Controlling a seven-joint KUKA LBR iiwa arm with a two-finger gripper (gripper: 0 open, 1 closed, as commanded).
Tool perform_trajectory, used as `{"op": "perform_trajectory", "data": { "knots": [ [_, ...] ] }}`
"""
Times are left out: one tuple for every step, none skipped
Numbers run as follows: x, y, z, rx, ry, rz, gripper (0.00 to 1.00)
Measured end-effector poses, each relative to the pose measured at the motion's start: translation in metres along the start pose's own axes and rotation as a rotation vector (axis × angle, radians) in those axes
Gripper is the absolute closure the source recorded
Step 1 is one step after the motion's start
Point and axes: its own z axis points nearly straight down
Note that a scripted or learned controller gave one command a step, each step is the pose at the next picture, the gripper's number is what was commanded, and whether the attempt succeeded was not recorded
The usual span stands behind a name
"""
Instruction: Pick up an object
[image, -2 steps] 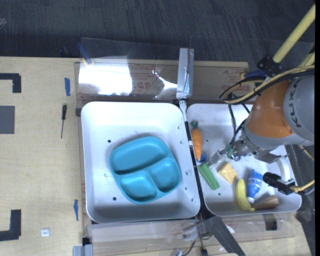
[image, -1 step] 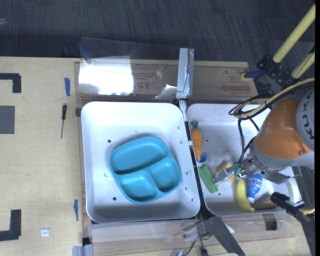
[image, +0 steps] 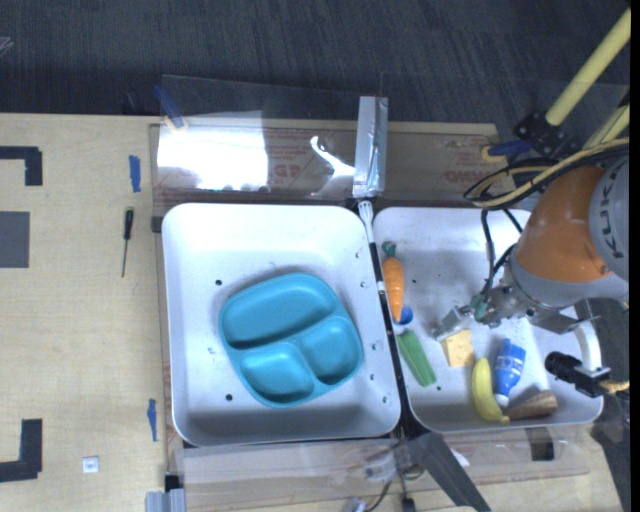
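My gripper (image: 455, 318) hangs low in the right bin (image: 440, 250), reaching in from the right under the orange band of the arm (image: 565, 240). Its tip is just above a small yellow block (image: 459, 349). A carrot (image: 394, 283) lies along the bin's left wall, with a small blue piece (image: 403, 317) at its lower end. Below them lies a green stick (image: 416, 358). Toward the bin's front lie a banana (image: 485, 390), a blue and white bottle (image: 509, 367) and a brown piece (image: 533, 405). I see nothing held in the gripper.
The left bin (image: 190, 240) holds a blue divided plate (image: 290, 337). A clear divider with a metal post (image: 369, 145) stands behind the bins. Cables (image: 520, 180) run at the right. The wooden bench (image: 70, 300) extends to the left.
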Motion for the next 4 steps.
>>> {"op": "perform_trajectory", "data": {
  "knots": [
    [0.018, 0.039, 0.0, -0.001, 0.0, -0.063, 0.0],
    [0.03, -0.028, -0.001, 0.004, 0.002, -0.068, 0.0],
    [0.029, -0.025, -0.011, -0.004, -0.002, -0.066, 1.0],
    [0.083, 0.037, -0.099, 0.002, 0.003, 0.083, 1.0]
  ]
}}
